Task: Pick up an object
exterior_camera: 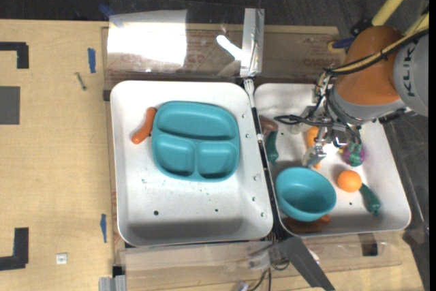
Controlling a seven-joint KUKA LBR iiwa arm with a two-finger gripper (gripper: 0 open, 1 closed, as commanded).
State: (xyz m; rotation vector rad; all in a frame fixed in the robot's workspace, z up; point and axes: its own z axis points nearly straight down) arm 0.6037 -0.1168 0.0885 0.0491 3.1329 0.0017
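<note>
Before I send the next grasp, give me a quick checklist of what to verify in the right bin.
1. Gripper over the right bin: ok, it sits above the bin's upper middle.
2. Object between its fingers: cannot tell, the wrist hides them.
3. Reachable targets: ok, an orange ball and a teal bowl lie apart from each other below the gripper.
4. Clutter near the gripper: not ok, a purple item and a small orange piece sit close beside it.
5. Left bin contents out of the way: ok, teal divided plate and orange carrot stay there.
</note>
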